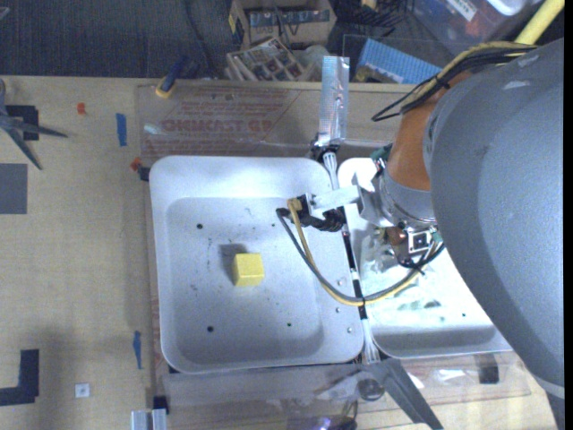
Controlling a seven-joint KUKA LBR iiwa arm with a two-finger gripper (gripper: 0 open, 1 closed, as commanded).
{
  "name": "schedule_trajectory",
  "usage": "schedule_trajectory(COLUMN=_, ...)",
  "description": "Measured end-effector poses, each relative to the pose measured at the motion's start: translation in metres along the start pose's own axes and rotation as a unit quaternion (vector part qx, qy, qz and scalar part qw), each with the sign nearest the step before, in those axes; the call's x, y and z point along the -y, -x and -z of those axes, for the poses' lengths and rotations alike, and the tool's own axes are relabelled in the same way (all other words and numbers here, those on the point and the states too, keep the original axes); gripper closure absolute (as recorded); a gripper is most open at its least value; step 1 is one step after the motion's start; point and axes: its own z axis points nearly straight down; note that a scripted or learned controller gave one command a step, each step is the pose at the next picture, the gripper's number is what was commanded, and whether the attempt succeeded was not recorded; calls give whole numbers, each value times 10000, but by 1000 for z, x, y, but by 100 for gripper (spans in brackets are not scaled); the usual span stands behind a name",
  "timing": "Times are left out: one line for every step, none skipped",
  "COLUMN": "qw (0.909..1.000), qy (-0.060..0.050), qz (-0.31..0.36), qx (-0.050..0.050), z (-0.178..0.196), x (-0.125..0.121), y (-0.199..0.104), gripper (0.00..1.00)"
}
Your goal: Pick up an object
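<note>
Over the right bin (pixel 430 334), the claw (pixel 394 240), opening impossible to tell, apart from the yellow block (pixel 248 269).

Grey arm (pixel 501 195) reaches in from right, wrist bent down.

The grey arm (pixel 510 204) runs off the frame's right and top edges and hides most of the right bin (pixel 430 334), leaving its near rim; the gripper (pixel 394 240) beneath the wrist is too cluttered with cables to read.
</note>
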Motion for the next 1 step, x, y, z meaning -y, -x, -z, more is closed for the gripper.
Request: schedule_trajectory(qw=10000, qy=-2, qz=9, qx=7, z=16, x=34, y=45, gripper=100)
